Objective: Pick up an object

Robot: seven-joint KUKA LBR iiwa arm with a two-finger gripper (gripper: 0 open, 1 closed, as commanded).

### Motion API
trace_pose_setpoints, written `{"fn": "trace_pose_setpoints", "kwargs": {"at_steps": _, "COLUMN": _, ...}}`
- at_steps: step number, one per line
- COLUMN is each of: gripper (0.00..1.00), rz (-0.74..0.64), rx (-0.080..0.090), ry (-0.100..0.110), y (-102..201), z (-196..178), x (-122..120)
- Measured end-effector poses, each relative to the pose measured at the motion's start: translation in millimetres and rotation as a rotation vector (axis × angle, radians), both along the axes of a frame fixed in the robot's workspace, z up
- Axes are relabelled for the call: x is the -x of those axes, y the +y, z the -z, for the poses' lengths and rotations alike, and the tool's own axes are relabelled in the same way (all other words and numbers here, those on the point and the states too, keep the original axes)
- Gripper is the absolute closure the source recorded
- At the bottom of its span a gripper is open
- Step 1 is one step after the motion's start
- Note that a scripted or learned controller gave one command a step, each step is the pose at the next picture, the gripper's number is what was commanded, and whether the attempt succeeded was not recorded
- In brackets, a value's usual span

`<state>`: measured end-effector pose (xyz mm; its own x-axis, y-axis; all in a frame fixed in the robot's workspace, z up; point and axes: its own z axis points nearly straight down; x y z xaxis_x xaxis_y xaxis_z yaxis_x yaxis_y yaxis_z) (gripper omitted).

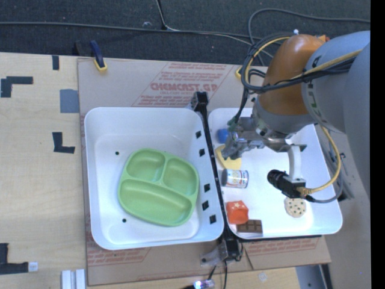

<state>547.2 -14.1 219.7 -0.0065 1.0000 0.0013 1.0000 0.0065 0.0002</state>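
The tool (236, 143) is lowered in the right bin (319, 221) over a yellow object (229, 159), just above the can (235, 177). Its state cannot be told. The approach seems underway; a closing grip would follow.

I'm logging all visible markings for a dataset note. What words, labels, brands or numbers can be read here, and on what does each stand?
"CHEMCAST GP", roughly, in red print on the brown paper-covered sheet under the bins; the letters are faint, so this reading is uncertain.
Smaller red lines repeated across that sheet: too blurred to read.
Label on the small can in the right bin: too small to read.
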Motion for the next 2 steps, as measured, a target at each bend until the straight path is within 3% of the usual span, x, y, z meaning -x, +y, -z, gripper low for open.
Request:
{"fn": "trace_pose_setpoints", "kwargs": {"at_steps": 1, "gripper": 1.00, "rz": 0.000, "rx": 0.000, "ry": 0.000, "y": 43, "z": -8, "x": -17}}
{"fn": "trace_pose_setpoints", "kwargs": {"at_steps": 2, "gripper": 1.00, "rz": -0.001, "rx": 0.000, "ry": 0.000, "y": 96, "z": -8, "x": -49}}
